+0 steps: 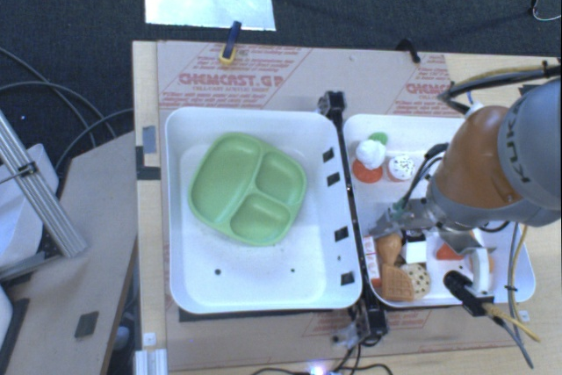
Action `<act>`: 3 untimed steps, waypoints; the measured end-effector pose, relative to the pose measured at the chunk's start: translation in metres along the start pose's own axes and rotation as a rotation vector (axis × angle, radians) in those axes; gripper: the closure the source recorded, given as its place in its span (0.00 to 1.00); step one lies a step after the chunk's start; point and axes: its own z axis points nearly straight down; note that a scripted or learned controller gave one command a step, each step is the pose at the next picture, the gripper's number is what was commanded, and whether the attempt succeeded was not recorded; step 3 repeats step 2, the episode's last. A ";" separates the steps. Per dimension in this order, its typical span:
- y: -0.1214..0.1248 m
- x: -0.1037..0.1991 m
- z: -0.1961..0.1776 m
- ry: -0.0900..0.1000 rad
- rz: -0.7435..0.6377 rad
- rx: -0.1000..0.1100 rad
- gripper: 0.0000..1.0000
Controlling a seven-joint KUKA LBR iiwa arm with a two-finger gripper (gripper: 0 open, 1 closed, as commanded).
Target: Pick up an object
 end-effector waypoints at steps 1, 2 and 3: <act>0.004 -0.002 -0.012 -0.003 0.000 -0.008 1.00; 0.067 0.064 -0.102 0.007 -0.012 0.001 1.00; 0.067 0.064 -0.102 0.007 -0.012 0.001 1.00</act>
